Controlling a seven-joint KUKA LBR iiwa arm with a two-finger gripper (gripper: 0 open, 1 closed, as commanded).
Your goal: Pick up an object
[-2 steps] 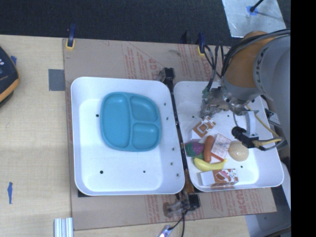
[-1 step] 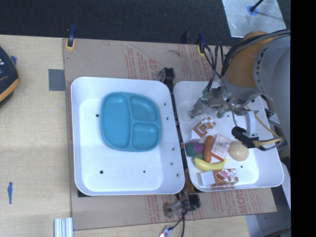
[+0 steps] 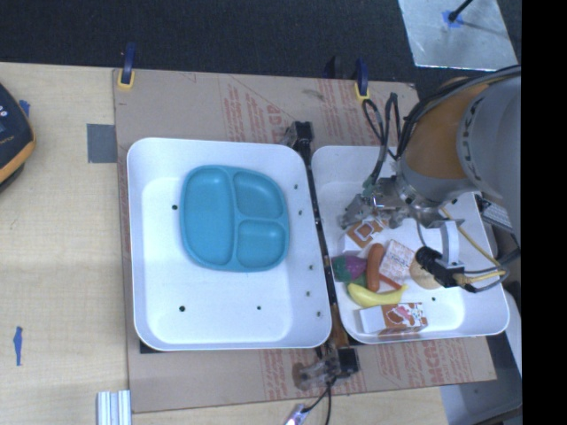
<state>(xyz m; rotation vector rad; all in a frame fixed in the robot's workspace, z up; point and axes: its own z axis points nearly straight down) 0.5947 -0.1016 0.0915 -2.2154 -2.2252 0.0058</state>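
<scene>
We see the objects heaped in the near half of the right bin (image 3: 496,326). A yellow banana (image 3: 374,295) lies flat, curving along the pile's front. Just behind it a red sausage (image 3: 375,266) stands on end, touching a purple-and-green piece (image 3: 351,265) on its left. A small brown-and-white packet (image 3: 363,231) lies behind those. A white card (image 3: 398,258) leans right of the sausage. A red-printed packet (image 3: 403,317) lies flat nearest the bin's front wall.
</scene>
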